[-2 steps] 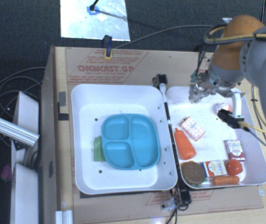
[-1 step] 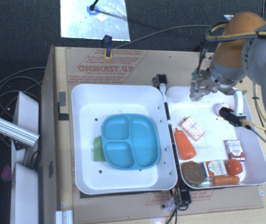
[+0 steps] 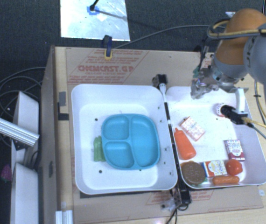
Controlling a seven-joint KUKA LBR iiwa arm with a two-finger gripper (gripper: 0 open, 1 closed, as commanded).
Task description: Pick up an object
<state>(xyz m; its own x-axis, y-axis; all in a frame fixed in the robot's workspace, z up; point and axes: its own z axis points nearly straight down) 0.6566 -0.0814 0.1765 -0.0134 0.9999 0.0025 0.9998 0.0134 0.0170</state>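
Tool (image 3: 199, 90) hangs over the far edge of the right shallow white bin (image 3: 259, 171); its opening cannot be judged. Small red-and-white carton (image 3: 192, 128) lies below it, nearer the camera, untouched.

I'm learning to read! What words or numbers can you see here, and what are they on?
Red print on the cardboard behind the bins: big letters, seemingly "CHEMCAST GP", but blurry, so not certain; the smaller red lines around it are too blurred to read.
Small box: red and white print, too small to read.
Red packet: white label, too small to read.
Packet by the tomato: unreadable.
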